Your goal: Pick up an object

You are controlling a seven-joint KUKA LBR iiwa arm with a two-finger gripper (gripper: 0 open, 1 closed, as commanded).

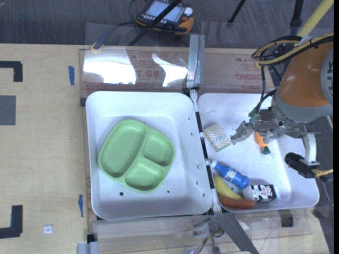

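My gripper (258, 135) hangs over the middle of the right bin (296, 194), open, with one grey finger (239, 135) splayed toward the left. A small orange object with a green tip (261, 141) lies on the bin floor just below the gripper, not gripped. A patterned beige packet (216, 136) lies left of the finger. At the bin's near side are a blue bottle (232, 176), a yellow banana (226, 190), a red item (242, 204) and a black-and-white carton (262, 192).
The left bin (106, 110) holds a green divided plate (136, 155). A metal divider (201, 142) separates the bins. The arm's orange band (302, 83) and cables stand over the right bin's far right. A clear panel (132, 67) lies behind the bins.
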